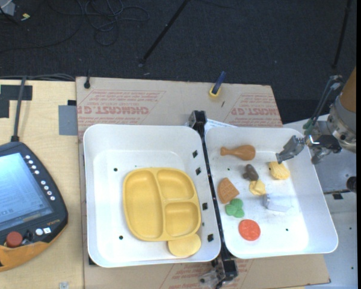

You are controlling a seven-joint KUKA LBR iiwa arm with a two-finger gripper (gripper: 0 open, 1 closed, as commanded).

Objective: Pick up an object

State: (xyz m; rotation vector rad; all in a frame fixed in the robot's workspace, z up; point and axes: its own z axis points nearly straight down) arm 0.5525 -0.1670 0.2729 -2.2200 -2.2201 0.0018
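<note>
Right bin (325, 221) holds the objects: drumstick (239, 152) at the top, yellow piece (280, 171) on the right, brown lump (251, 173), smaller yellow piece (257, 188), toast-coloured wedge (227, 190), green piece (234, 208), red disc (249, 229), pale block (278, 203). Hand (298, 148) hovers over the bin's upper right, just above the yellow piece, nothing between its fingers; released or clenched, can't tell. Left bin (102, 161) has a yellow divided tray (162, 202)

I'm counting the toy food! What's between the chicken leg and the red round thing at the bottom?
In the camera view, between the chicken leg and the red round piece lie a brown lump, a toast-like piece and a green piece.
</note>
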